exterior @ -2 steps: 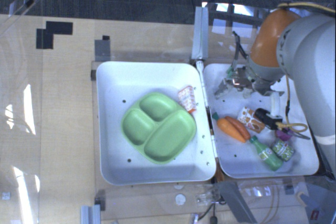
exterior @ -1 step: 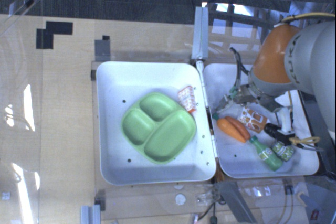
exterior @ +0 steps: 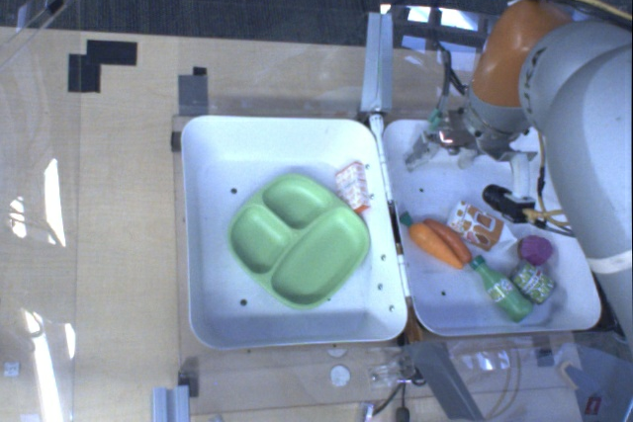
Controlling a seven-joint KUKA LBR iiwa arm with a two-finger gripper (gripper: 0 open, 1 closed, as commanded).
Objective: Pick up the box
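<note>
Box point(exterior: 477, 225) first: from the overhead camera it is a small carton, white and orange with darker brown print on its upper face, lying flat and turned at a slant on the floor of the right bin point(exterior: 435, 306), roughly at the middle of that bin. An orange carrot point(exterior: 442, 243) lies just beside its lower-left edge, close enough that I cannot tell whether the two touch. A round purple thing point(exterior: 535, 249) sits near its right side, and a green bottle point(exterior: 500, 293) lies tilted below it, toward the bin's near wall. Bare white floor shows above and to the left of the box, between it and the bin's far wall, and a further clear strip runs along the near-left corner. The gripper point(exterior: 435, 141) hangs over the far part of the same bin, apart from the box and up-left of it, with open floor between them; its state, apart or together, cannot be told from this angle, and nothing is seen held in it. The grey arm point(exterior: 584, 114) with its orange band point(exterior: 509, 49) fills the right bin's far-right side and covers that wall. In the left bin point(exterior: 213, 173) a green divided plate point(exterior: 300, 239) lies in the middle, with a small red-and-white packet point(exterior: 352, 185) at its upper-right rim, near the wall shared by the bins.
</note>
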